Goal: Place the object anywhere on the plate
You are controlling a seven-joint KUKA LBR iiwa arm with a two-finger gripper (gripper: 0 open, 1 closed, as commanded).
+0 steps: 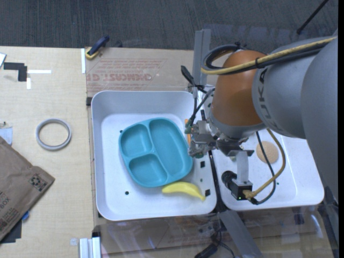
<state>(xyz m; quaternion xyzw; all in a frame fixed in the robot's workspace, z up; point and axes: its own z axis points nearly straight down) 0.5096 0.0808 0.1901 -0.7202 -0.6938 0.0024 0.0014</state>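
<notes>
Over the wall between the two shallow white bins, the grey-and-orange arm's two-finger gripper (198,143) hangs low at the right rim of the blue three-compartment plastic plate (156,152), which lies in the left bin (107,160). The wrist hides its jaws, so I cannot tell how they stand.

The curved yellow banana (184,189), likely the object, lies on the bin floor just beside the plate's near edge, not on it. The pick looks not yet made. Next the gripper needs to drop over the banana, close, lift, and release above the plate.

A tan disc (267,152) lies in the right bin (306,181). The pale wooden bench (48,90) bears a grey tape ring (54,122), and there is dark carpet (161,9) beyond.
</notes>
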